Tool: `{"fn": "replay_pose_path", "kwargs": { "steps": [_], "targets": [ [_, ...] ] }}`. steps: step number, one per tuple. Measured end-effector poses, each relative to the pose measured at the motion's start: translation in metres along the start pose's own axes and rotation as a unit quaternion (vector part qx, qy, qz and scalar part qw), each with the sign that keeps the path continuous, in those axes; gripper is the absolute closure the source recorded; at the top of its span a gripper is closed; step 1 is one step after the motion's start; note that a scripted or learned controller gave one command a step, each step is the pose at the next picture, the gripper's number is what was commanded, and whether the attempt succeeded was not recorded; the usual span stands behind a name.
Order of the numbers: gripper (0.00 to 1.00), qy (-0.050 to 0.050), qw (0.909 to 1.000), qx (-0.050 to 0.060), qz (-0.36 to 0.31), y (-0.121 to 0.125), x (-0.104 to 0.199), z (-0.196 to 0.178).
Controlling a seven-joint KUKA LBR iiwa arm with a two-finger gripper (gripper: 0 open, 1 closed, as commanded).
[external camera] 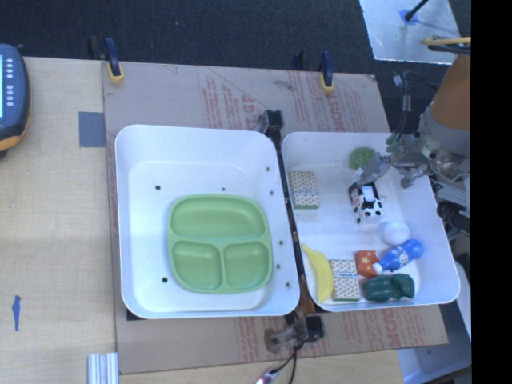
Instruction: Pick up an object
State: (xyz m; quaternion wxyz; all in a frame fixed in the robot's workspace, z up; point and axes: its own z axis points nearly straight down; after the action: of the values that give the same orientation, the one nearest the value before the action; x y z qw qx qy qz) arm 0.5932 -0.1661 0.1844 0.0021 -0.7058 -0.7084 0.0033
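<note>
Camera view: gripper (390,163) sits at the right bin's (316,144) far right rim, just beside the green broccoli toy (363,158) and above the cow figure (368,201); can't tell if jaws are apart or together. Candidate objects all lie loose in that bin, nothing lifted, likely lining up on the broccoli. Left bin (144,154) has the green divided plate (220,242).

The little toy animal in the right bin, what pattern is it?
Black and white patches, like a cow; the camera view shows it.
</note>
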Motion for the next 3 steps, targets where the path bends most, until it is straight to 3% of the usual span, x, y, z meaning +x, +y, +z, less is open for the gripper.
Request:
{"fn": "replay_pose_path", "kwargs": {
  "steps": [1, 2, 3],
  "targets": [
    [0.00, 0.000, 1.0000, -0.001, -0.001, 0.027, -0.018, 0.097],
    [1.00, 0.000, 1.0000, -0.002, -0.001, 0.027, -0.019, 0.081],
    [1.00, 0.001, 1.0000, -0.002, 0.001, -0.026, -0.002, 0.014]
  ]
}}
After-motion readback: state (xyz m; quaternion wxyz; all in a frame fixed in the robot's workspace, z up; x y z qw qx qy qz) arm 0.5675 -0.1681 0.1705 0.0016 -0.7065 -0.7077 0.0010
